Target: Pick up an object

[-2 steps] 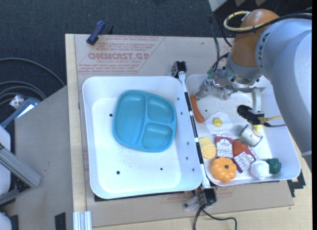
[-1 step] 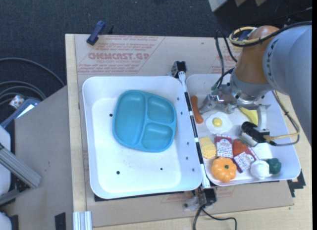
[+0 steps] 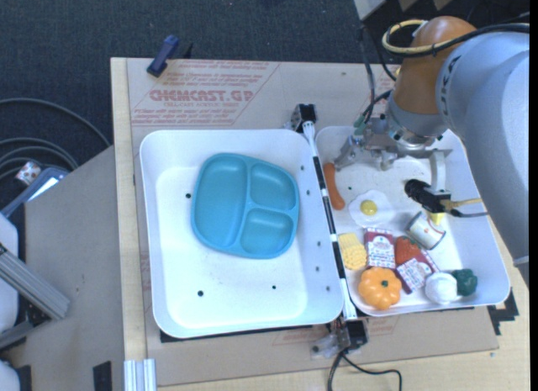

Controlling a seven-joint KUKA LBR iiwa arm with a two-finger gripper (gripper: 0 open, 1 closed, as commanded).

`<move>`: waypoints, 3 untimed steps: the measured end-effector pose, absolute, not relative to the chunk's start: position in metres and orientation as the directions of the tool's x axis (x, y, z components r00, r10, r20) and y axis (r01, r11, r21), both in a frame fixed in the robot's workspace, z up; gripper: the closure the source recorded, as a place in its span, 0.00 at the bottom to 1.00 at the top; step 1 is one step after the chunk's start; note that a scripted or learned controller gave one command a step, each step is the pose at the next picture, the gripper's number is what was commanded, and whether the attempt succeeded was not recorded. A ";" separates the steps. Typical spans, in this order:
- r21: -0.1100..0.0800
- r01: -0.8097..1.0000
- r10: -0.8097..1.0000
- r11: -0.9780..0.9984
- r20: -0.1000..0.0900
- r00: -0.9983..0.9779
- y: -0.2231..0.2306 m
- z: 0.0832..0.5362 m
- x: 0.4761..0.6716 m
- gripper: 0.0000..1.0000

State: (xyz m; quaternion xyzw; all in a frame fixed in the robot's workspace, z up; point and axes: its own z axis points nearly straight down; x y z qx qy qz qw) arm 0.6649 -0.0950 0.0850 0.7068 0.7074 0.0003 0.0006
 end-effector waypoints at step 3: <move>0.001 1.000 1.000 0.001 0.001 -0.001 -0.032 0.196 0.555 1.00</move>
